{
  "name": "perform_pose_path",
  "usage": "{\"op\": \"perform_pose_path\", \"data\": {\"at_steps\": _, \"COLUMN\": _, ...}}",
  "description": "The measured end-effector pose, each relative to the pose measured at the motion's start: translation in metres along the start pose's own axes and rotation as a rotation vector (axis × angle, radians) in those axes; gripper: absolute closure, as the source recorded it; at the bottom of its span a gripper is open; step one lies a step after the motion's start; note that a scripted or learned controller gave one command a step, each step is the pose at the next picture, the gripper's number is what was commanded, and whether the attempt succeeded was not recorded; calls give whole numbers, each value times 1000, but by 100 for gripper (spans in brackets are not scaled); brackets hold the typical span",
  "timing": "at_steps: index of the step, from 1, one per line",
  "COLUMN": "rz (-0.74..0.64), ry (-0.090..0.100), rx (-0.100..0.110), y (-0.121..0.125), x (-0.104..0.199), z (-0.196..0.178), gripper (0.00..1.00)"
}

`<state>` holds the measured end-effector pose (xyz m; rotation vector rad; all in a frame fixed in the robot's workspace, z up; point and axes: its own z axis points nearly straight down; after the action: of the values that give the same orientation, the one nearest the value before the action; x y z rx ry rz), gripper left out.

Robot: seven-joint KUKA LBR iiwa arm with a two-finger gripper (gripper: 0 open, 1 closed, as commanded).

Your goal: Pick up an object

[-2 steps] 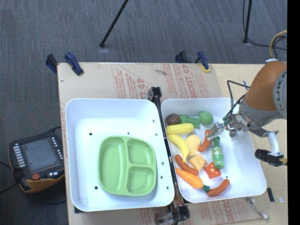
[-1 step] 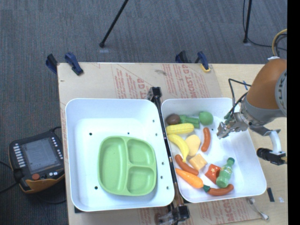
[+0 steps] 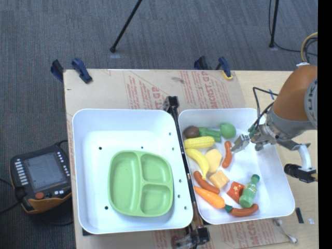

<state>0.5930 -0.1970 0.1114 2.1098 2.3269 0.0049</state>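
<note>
You see the left bin [image 3: 88,126] holding a green divided tray [image 3: 140,182]. The right bin [image 3: 270,185] holds toy food: banana [image 3: 198,160], corn [image 3: 199,142], carrot [image 3: 209,197]. Above it, the gripper [image 3: 244,143] hangs with fingers slightly parted, gripping nothing, just beside an upright sausage [image 3: 227,154].

A grey carpet [image 3: 41,30] is seen around the bench [image 3: 140,87], ribbed in fine lines and evenly lit. The bench top is covered with brown board printed in red, and it is held at its far edge by blue clamps [image 3: 78,69], one pair at the left corner and another [image 3: 220,65] further right. Two dark stand legs [image 3: 127,22] are set on the carpet beyond the bench, the second [image 3: 273,17] nearer the right. A handheld control pad [image 3: 40,176] with a grey screen is laid on the carpet left of the bench, and a black cable [image 3: 6,183] is run from it.
</note>
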Motion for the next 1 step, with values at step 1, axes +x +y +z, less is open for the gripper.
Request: {"op": "perform_pose_path", "data": {"at_steps": 1, "rz": -35, "ry": 1, "rx": 6, "y": 12, "x": 50, "z": 24, "gripper": 0}}
